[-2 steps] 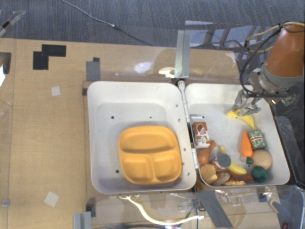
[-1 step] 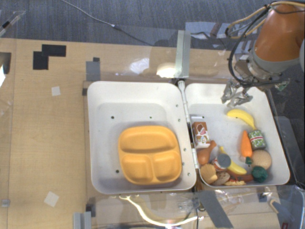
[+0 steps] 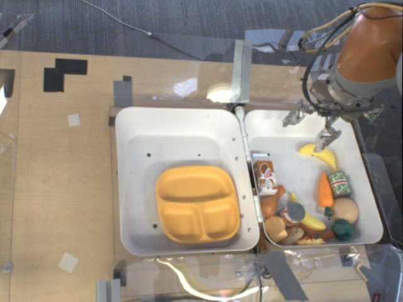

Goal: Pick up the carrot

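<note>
A: What's the setting?

B: A tan bench [image 3: 56,187] under a clear sheet, with two shallow white bins side by side. The left bin [image 3: 135,137] holds a yellow divided tray [image 3: 197,202]. The right bin [image 3: 277,131] carries the clutter, and the gripper [image 3: 313,126] hangs over its far end, fingers spread wide with nothing between them.

A: And the carrot?

B: The carrot [image 3: 325,190] lies below the gripper and slightly to its right in the view, toward the bin's near end. Its long axis runs nearly along the bin's length, one end toward the gripper, the other toward the near rim.

A: Anything crowding it?

B: Yes. A green-labelled can [image 3: 339,183] touches its right side, a banana [image 3: 322,155] lies between it and the gripper, and a round tan piece [image 3: 345,210] sits just past its near end. To its left there is bare bin floor, before a small carton [image 3: 266,176] by the dividing wall.
</note>
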`<state>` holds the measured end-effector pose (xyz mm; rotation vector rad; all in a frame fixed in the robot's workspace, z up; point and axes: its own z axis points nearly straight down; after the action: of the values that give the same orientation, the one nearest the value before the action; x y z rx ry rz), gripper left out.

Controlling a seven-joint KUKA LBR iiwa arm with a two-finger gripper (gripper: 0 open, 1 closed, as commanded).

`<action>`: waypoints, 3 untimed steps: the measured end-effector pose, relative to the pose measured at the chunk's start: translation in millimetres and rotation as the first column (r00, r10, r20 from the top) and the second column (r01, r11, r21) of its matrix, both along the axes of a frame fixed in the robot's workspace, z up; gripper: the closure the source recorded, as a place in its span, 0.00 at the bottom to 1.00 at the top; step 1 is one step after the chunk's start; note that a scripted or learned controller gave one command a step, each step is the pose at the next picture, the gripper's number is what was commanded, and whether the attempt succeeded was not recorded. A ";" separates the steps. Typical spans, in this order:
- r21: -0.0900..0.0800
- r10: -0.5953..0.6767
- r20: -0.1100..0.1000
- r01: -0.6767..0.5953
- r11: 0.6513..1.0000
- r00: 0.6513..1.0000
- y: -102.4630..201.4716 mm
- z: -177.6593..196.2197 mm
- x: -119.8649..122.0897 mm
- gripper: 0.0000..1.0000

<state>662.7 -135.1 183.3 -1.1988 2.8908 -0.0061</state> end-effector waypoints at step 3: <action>-0.004 -0.038 0.009 0.038 0.999 0.999 1.1 -92.7 -162.6 0.00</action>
<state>500.1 -134.0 90.6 -1.1411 2.9068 -0.0172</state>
